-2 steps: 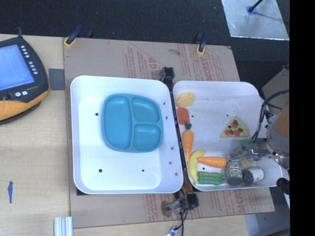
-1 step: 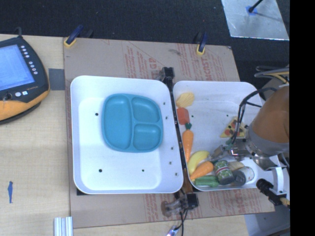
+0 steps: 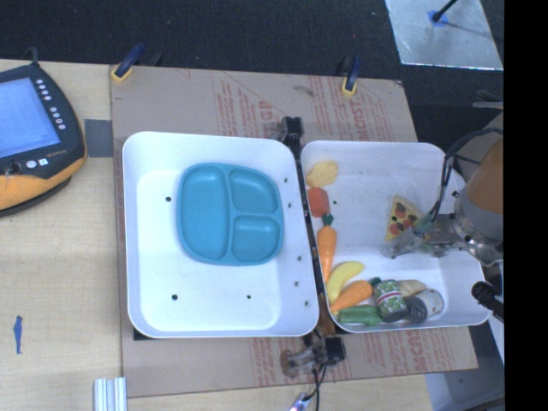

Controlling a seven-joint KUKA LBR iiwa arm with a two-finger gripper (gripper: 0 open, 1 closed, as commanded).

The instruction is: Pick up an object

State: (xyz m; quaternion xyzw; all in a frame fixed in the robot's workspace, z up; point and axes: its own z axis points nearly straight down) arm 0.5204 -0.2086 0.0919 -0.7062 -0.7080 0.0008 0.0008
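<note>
A light wooden bench (image 3: 60, 264) is seen from above, with a sheet of brown cardboard (image 3: 257, 101) clamped onto it and a dark floor beyond its far edge. At the far left, an orange-and-grey control pendant (image 3: 34, 139) with a blue screen is laid on the wood. On the cardboard, two shallow white bins are set side by side, touching along their inner rims. In the left bin (image 3: 145, 255), a blue divided plate (image 3: 229, 214) is placed toward the far side. In the right bin (image 3: 368, 157), toy foods are gathered along the left wall and near edge: a pale crinkled chip (image 3: 323, 173), a red piece (image 3: 318, 202), an upright carrot (image 3: 326, 248), a banana (image 3: 343, 276), a second carrot (image 3: 352, 295), a green vegetable (image 3: 358, 315), and a small can (image 3: 394, 299) beside a dark jar (image 3: 423, 306). A pizza slice (image 3: 402, 217) is lying apart toward the right. The gripper (image 3: 411, 244) is lowered just below and beside that slice, at the end of the arm (image 3: 484, 195) entering from the right. Whether its jaws are apart or closed cannot be told, and nothing can be seen gripped by them.
</note>
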